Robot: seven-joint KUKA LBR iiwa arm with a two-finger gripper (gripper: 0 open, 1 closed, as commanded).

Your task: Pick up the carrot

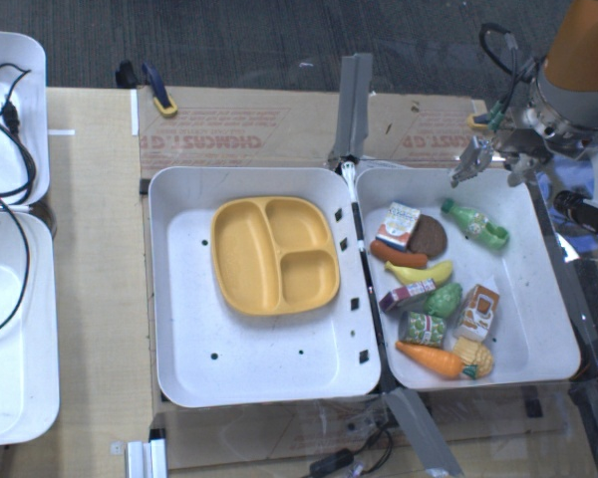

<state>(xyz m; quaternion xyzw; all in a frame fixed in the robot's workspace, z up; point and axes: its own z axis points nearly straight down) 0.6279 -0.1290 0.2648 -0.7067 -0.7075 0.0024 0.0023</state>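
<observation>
Gripper (496,163) hovers over the right bin's (548,297) top rim, fingers spread and holding nothing. The carrot (431,359) lies well apart at seven o'clock, near the bin's bottom edge beside the corn (475,357).

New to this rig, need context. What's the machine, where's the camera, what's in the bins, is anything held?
One camera looks down at a slant on a bench with two white bins. The grey and orange thing at upper right is a robot arm; its pincer hangs over the right bin's far edge, with nothing seen between its fingers. The left bin holds a yellow divided tray. The right bin holds toy food: the carrot at its near edge, a banana, a green bottle, some small cartons.
</observation>
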